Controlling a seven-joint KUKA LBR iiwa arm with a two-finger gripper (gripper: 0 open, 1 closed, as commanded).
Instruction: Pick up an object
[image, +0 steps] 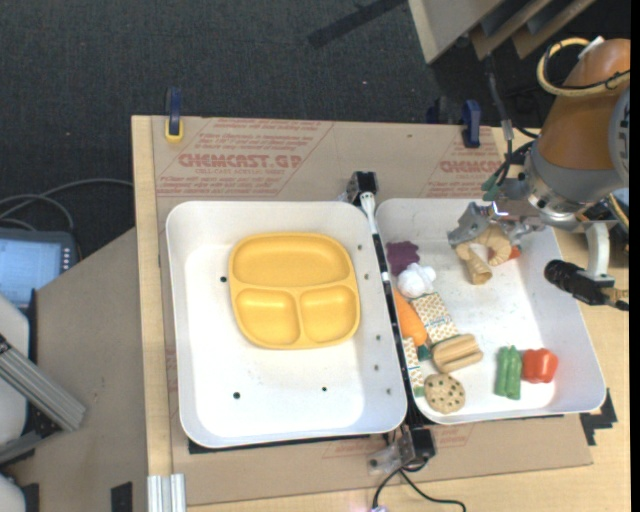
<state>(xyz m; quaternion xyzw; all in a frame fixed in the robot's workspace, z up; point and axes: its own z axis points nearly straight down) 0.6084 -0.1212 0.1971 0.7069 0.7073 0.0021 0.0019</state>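
My gripper (487, 228) hangs low over the far part of the right bin (560, 330), its grey fingers spread to either side of a tan cork-like piece (476, 263) just below them. Nothing sits between the fingers. Along the bin's left wall lie a purple piece (403, 254), a white piece (418, 277), an orange carrot (408, 314) and a patterned cracker (434, 314). Nearer the front are a hot dog bun (457, 351), a chocolate chip cookie (443, 392), a green pepper (508, 372) and a red piece (539, 365).
The left bin (200, 300) holds a yellow three-compartment plate (295, 289). A black clamp (361, 185) sits at the far end of the wall between the bins. The arm's black fitting (578, 280) overhangs the right bin's right rim.
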